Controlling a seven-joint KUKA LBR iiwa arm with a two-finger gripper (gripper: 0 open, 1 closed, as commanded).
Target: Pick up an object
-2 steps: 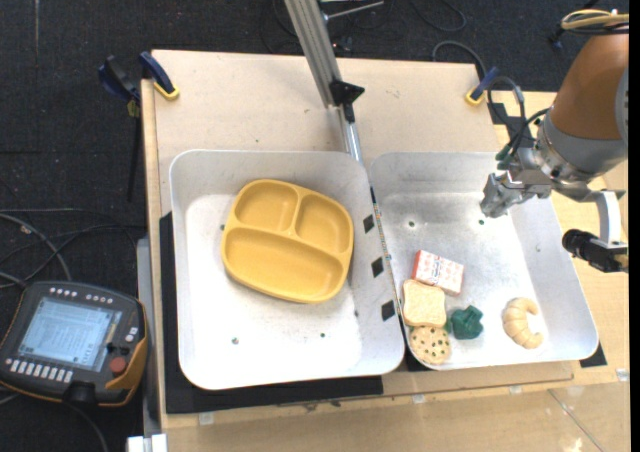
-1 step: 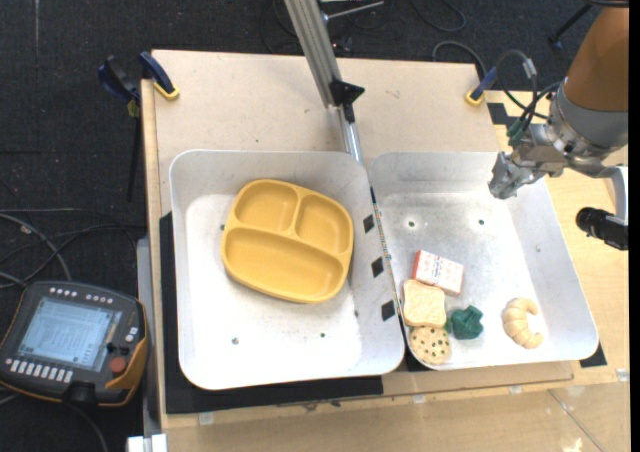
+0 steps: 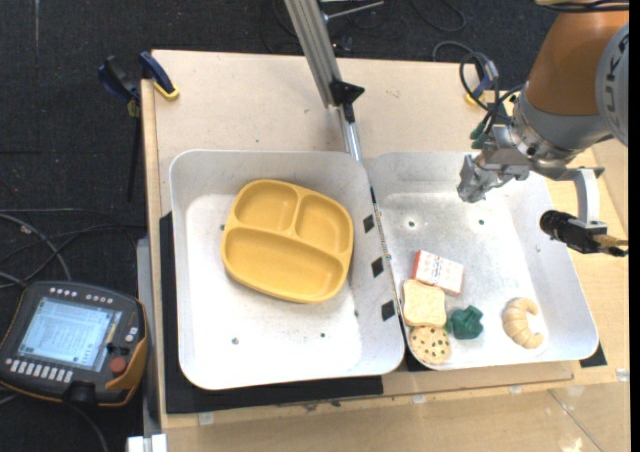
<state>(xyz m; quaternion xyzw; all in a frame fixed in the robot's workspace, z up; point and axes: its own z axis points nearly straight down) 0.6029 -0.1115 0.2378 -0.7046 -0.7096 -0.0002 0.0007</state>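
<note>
Several small items lie at the front of the right bin (image 3: 500,230): a red and white carton (image 3: 439,271), a slice of toast (image 3: 424,304), a cookie (image 3: 431,343), a green broccoli piece (image 3: 465,321) and a croissant (image 3: 523,322). My gripper (image 3: 472,185) hangs over the back of that bin, well behind the items, with nothing visible under it. A yellow divided plate (image 3: 289,239) rests in the left bin (image 3: 200,270).
A metal pole (image 3: 312,25) slants across the back of the bench to the gap between the bins. Clamps (image 3: 150,75) and cables (image 3: 480,75) sit at the bench's rear corners. A teach pendant (image 3: 65,340) lies off the bench at front left.
</note>
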